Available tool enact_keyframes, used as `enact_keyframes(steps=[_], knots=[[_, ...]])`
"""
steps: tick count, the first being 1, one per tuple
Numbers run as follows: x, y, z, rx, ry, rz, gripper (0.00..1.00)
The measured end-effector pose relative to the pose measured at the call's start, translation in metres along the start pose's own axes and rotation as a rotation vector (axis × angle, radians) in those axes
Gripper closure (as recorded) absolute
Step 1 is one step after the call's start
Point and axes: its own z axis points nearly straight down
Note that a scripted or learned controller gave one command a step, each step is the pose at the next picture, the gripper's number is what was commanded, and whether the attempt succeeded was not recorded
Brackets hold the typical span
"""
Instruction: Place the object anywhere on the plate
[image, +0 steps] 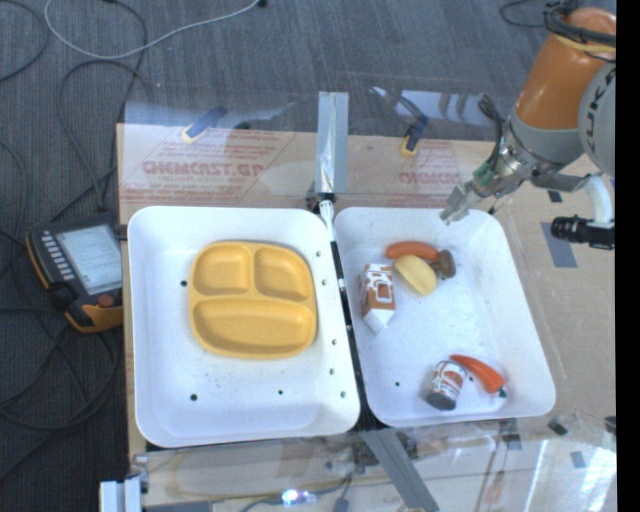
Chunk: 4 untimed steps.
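1. Nearest the camera, a small can (447, 384) and an orange pepper (478, 372) are seen touching each other, well to the right of the yellow plate (253, 299) and nearer than it.
2. The plate, divided into three compartments, is set in the left bin (160, 400); nothing is laid on it.
3. A small carton (377, 296) is found just right of the plate, across the two bin walls, in the right bin (520, 330).
4. Slightly farther and more to the right of the plate, a yellow piece (415, 274) is pressed between an orange carrot-like piece (412, 250) and a small brown piece (445, 263).
5. The gripper (452, 212) is held over the right bin's far rim, right of the plate and beyond it. Nothing is carried in it; the carrot-like piece lies closest, a little nearer the camera and apart from the tip. Whether the gripper is spread or closed cannot be told.
6. The arm (560, 90) is seen rising away to the far right of the plate.
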Motion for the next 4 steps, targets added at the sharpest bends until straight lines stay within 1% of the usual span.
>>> enact_keyframes(steps=[1,2,3,4], knots=[[0.001,0.001,-0.009,-0.001,-0.002,-0.002,1.0],[-0.053,-0.024,-0.007,0.001,-0.003,-0.11,1.0],[-0.006,-0.002,-0.008,-0.001,0.003,-0.057,1.0],[-0.035,-0.016,0.0,0.001,-0.002,-0.148,1.0]])
